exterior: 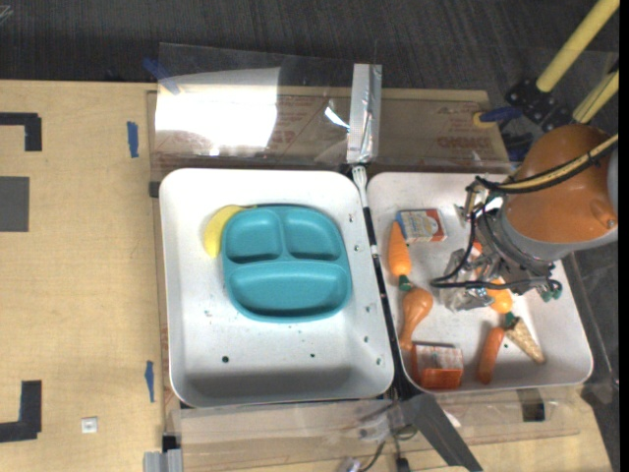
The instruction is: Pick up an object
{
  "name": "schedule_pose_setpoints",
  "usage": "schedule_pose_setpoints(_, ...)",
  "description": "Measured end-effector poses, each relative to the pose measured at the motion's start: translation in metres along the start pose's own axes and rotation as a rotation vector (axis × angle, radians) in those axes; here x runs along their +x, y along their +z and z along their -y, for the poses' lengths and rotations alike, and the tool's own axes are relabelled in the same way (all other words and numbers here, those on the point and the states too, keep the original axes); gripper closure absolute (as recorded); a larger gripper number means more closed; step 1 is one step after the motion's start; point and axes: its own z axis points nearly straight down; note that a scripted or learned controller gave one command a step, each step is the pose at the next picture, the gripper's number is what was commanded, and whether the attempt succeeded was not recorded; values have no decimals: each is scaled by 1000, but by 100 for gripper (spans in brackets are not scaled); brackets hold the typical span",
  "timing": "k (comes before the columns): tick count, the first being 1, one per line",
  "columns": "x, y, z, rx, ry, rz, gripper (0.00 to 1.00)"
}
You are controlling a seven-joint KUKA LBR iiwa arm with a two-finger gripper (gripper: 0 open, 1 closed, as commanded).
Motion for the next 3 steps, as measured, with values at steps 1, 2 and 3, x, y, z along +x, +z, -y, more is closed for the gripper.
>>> schedule_pose_setpoints(1,-53,-105,7,-7,-132,-13,100)
schedule_pose_setpoints(2,-43,-8,-9,-21,-455,-24,100)
schedule_pose_setpoints(3,-136,-139,0,-9,-482,-9,100)
